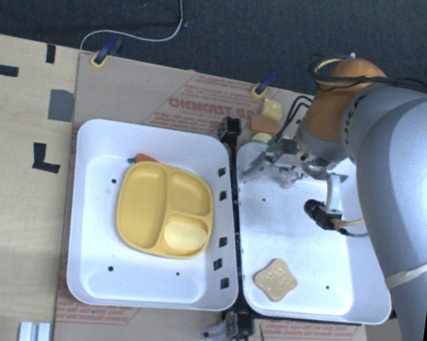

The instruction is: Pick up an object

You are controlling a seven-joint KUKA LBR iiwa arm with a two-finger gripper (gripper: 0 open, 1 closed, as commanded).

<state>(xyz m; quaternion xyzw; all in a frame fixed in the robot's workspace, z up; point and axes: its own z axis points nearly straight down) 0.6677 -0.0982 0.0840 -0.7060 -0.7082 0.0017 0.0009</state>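
Looking down on both bins: the end effector (pixel 278 161) hangs over the right bin (pixel 343 255) near its 11 o'clock corner; jaw spread cannot be told. Nearest candidate, a tan cracker-shaped piece (pixel 275 279), lies flat toward 6 o'clock, well apart from the tool. A yellow divided plate (pixel 163 206) fills the left bin (pixel 85 211), an orange bit (pixel 143 158) at its 11 o'clock edge. Likely staged apart for single picks. Red print on the cardboard sheet (pixel 199 102) under the bins on the worktop is illegible.
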